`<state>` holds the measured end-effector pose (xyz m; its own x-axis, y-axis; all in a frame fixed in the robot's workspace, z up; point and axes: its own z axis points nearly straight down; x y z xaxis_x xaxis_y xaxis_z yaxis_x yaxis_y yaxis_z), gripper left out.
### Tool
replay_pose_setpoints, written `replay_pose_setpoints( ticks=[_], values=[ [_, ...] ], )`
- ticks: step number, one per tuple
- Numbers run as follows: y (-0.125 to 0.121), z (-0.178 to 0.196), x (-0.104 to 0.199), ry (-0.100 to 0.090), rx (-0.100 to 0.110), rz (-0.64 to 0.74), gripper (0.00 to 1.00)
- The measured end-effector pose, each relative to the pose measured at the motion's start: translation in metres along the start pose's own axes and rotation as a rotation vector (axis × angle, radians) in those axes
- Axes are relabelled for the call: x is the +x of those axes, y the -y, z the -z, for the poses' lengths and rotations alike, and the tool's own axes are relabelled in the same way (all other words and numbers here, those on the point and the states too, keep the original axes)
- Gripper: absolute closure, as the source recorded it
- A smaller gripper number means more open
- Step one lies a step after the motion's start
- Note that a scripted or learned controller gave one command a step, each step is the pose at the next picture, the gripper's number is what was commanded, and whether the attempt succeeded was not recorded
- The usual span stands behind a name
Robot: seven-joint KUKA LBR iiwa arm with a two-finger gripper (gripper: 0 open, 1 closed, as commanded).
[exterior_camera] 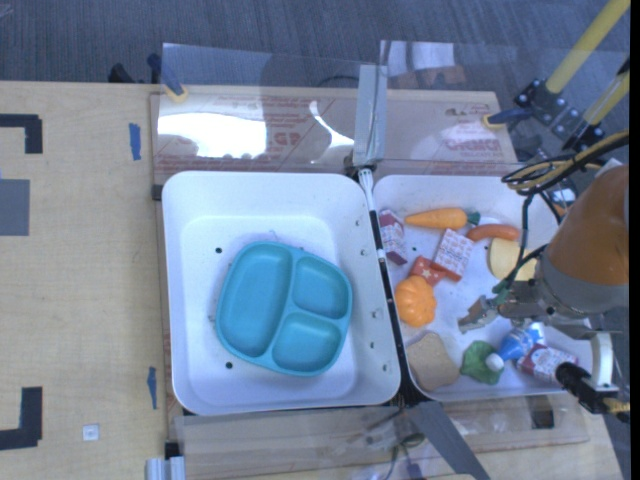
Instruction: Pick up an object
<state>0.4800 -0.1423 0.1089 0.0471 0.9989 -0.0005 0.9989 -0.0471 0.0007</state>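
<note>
The arm leans in from the right – its gripper [480, 313] low over the right bin [392, 200], whether holding anything I cannot tell. Two carrots [436, 218] lie there – one orange fruit [416, 301], one green toy [481, 361]. One blue tray [284, 308] fills the left bin [190, 218].

Glossy plastic tray [285, 310], pale wooden bench [75, 268]

Pale wooden bench [70, 298] on a grey carpeted floor [300, 8]
Blue tape strips [134, 140] and black square markings [28, 133] mark the bench top; clear plastic panels [250, 108] catch glare behind it.
</note>
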Motion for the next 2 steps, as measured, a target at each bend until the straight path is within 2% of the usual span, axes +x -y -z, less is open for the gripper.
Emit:
replay_pose_setpoints(
  ticks=[1, 2],
  values=[
    [-0.063, -0.021, 0.029, 0.002, -0.006, 0.092, 0.00],
    [-0.065, -0.011, 0.029, 0.004, -0.011, 0.094, 1.00]
  ],
)
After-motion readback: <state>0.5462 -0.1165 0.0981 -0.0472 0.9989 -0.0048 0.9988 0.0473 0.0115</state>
